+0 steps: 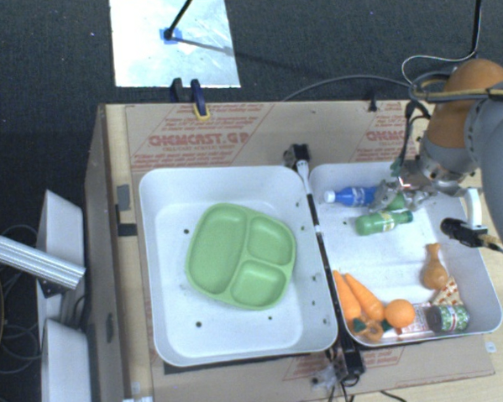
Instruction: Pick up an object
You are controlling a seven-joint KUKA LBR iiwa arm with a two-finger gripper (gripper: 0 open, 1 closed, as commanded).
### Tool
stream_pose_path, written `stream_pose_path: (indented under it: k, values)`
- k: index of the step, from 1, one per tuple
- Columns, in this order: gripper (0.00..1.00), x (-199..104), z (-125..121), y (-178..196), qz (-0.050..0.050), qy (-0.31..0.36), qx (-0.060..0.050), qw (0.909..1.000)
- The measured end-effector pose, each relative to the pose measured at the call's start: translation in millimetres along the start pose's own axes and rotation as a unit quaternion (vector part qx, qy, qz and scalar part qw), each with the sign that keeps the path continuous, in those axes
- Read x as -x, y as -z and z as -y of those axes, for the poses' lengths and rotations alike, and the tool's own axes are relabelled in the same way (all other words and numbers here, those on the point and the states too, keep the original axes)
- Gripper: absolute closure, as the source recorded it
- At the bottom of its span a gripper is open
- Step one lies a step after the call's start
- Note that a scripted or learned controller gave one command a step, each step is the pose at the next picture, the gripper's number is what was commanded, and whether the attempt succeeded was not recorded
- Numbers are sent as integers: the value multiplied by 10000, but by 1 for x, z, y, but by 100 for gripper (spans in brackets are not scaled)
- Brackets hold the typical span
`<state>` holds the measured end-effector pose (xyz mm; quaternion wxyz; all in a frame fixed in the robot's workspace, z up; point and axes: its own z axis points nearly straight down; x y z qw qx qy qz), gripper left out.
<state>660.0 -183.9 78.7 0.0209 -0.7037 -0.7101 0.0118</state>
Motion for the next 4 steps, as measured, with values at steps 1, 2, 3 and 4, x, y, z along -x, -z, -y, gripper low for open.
stream_pose_path:
  k: [1,2,3,4]
  values:
    - [0,2,0,0,3,5,1,10000]
    - [0,17,0,0,5,0,0,10000]
    - [100,19,2,10,23,11,-20,10000]
    - [100,-21,12,104,70,-18,260,9996]
